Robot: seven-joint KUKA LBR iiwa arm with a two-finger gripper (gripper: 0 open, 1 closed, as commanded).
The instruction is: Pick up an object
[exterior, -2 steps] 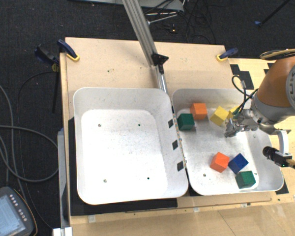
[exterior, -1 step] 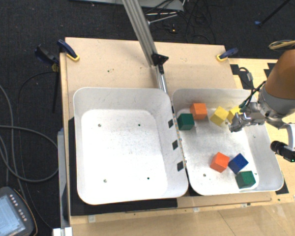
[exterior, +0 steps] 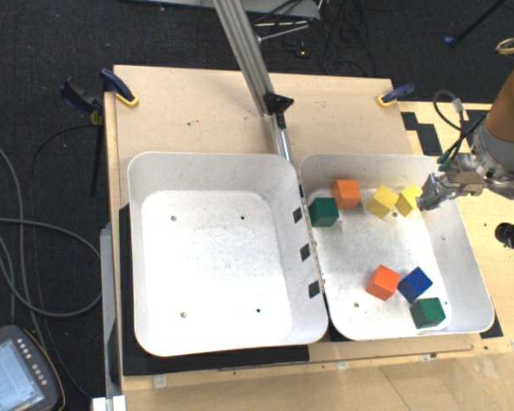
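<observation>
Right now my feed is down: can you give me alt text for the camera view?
The gripper hangs at the right bin's far right edge, beside a yellow block. That bin holds seven blocks: orange, green and two yellow at the back, orange, blue and green in front. The left bin sits alongside.

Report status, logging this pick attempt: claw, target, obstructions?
Claw low at right bin's far edge, grip unclear. Yellow block right beside it, not held. Second yellow block close alongside.
</observation>
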